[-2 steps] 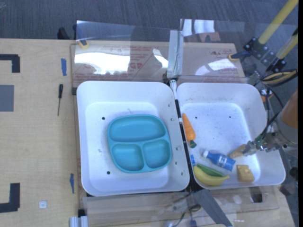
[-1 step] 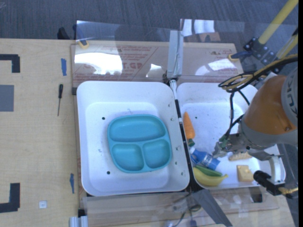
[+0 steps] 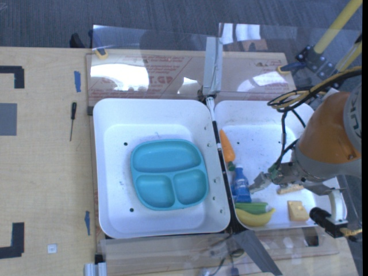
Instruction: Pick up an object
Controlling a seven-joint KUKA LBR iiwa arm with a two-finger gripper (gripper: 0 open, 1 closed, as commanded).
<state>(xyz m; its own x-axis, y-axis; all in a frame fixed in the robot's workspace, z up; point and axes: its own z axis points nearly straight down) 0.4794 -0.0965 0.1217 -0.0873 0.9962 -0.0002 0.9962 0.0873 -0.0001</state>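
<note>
The grey arm [image 3: 330, 137] with its orange band reaches in from the right and bends down over the right bin [image 3: 253, 125], its wrist slanting toward the bin's lower left. The hand [image 3: 265, 180] sits low above the bin floor, near the toys along the bin's left wall; whether it is spread or pressed together I cannot tell, and nothing is seen pinched in it. Along that wall lie an orange carrot [image 3: 227, 145], below it a blue bottle [image 3: 240, 186], then a green piece [image 3: 253, 206] and a yellow banana [image 3: 255, 216] at the near corner. A tan cracker-like block [image 3: 296, 210] lies near the bin's front, just beside the hand's right. In the left bin [image 3: 115, 125] rests a teal divided plate [image 3: 169, 173]. Both bins stand on the wooden desk [image 3: 40, 171], where a small screwdriver [image 3: 72, 119] lies well apart at the left
</note>
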